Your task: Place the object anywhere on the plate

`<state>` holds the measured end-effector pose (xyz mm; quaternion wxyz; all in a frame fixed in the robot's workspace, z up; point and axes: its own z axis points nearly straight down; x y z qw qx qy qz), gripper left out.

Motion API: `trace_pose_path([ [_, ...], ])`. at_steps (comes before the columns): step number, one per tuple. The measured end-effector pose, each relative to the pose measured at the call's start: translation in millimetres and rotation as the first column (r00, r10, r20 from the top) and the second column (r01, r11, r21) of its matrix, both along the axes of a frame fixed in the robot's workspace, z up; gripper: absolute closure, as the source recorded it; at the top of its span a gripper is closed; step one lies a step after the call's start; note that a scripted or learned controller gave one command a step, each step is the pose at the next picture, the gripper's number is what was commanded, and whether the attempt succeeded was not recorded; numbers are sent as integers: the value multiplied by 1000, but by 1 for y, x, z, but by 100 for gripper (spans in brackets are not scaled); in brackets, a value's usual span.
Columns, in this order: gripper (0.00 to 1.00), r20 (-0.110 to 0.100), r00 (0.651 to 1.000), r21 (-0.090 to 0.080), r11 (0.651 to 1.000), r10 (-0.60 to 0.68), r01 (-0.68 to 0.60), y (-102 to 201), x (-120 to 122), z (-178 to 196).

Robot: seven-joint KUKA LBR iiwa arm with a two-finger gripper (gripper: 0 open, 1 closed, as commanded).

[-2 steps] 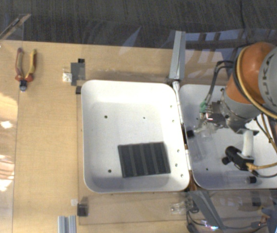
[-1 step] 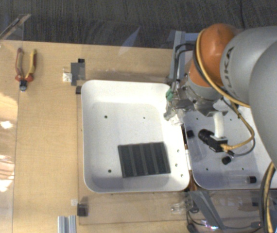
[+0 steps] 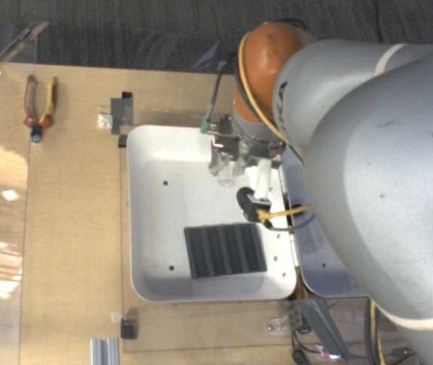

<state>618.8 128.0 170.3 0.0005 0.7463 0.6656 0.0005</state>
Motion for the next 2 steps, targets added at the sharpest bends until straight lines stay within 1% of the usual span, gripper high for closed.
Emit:
trace_pose_path([
  [1,100,1,996,1,996,-89,89,63,45,52],
  [2,100,0,983,0,983,-184,184,108,49,80],
])
